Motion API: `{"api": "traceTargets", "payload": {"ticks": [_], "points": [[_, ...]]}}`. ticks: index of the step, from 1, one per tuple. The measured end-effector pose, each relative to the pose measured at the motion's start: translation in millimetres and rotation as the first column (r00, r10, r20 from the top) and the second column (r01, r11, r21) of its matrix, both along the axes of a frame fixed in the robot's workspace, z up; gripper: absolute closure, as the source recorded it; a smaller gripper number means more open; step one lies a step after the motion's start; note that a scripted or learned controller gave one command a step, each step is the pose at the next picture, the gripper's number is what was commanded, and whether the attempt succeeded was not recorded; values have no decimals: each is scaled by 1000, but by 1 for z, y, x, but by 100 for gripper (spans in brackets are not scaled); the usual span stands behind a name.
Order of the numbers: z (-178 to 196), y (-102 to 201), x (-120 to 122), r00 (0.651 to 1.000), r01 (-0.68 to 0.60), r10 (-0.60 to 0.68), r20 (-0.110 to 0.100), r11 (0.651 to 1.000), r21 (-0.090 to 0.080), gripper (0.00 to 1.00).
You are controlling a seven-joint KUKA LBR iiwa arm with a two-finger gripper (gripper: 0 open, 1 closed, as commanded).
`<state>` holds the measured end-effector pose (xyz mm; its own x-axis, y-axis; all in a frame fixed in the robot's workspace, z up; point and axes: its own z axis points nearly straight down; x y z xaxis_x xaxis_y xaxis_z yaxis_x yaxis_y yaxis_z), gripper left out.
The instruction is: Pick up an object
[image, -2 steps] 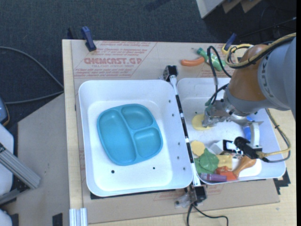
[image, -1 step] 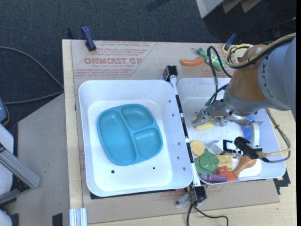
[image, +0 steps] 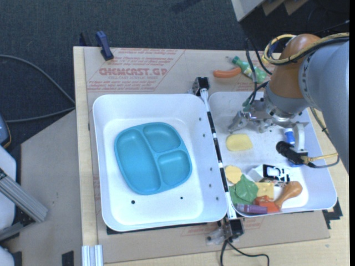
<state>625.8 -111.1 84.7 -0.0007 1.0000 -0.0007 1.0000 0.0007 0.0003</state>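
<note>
My gripper point(image: 250, 124) hangs low over the far part of the right bin point(image: 327, 188), its fingers point(image: 236, 123) apart with nothing between them. Just in front of it a pale yellow oval piece point(image: 239, 143) lies on the bin floor, clear of the fingers. At the bin's near end sits a heap: a yellow disc point(image: 233, 174), a green leafy piece point(image: 244, 190), a purple piece point(image: 252, 208), a red-orange piece point(image: 267, 206), a brown drumstick point(image: 289, 192) and a black-and-white item point(image: 274, 173).
The left bin point(image: 105, 107) holds a blue divided plate point(image: 153, 157). Behind the right bin, an orange carrot-like toy point(image: 227, 73) and a green toy point(image: 244, 66) lie on the bench. A blue clamp point(image: 104, 44) sits at the far left edge.
</note>
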Motion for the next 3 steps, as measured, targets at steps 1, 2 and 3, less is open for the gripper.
{"api": "traceTargets", "payload": {"ticks": [1,2,3], "points": [[-1,18,-58,1000,1,-1,-3,1000,2,0],[0,19,-38,1000,0,0,1,1000,0,0],[10,19,-38,1000,1,-1,4,1000,0,100]]}}
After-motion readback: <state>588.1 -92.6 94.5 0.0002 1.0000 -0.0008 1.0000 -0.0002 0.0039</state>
